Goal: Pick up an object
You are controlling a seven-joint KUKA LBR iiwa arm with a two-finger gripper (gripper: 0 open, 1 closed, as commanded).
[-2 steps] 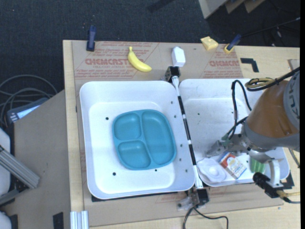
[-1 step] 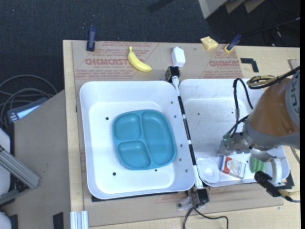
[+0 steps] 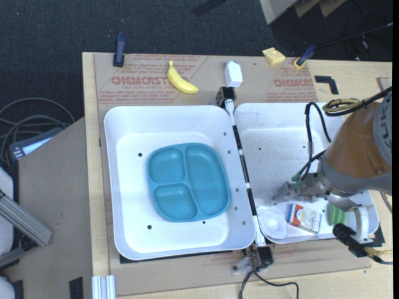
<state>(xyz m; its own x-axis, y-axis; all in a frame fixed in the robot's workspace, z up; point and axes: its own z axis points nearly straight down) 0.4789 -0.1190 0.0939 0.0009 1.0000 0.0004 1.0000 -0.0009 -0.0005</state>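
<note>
In the right bin point(image 3: 274, 136) lie a small white box with red and blue print point(image 3: 304, 217), a white round lid-like piece point(image 3: 272, 222) and a green object point(image 3: 335, 215), all near the front edge. My gripper point(image 3: 290, 190) hangs low over the bin floor, just behind the printed box and the white piece. The arm's orange band point(image 3: 356, 148) rises behind it and hides the bin's right part. The left bin point(image 3: 124, 167) holds a blue divided plate point(image 3: 187, 180) lying flat in its middle.
A yellow banana point(image 3: 180, 80), a white block point(image 3: 234, 73), a yellow chunk point(image 3: 273, 56) and blue clips point(image 3: 118, 48) lie on the cardboard behind the bins. A black divider strip point(image 3: 239, 154) runs between the bins. Cables point(image 3: 315, 123) loop beside the arm.
</note>
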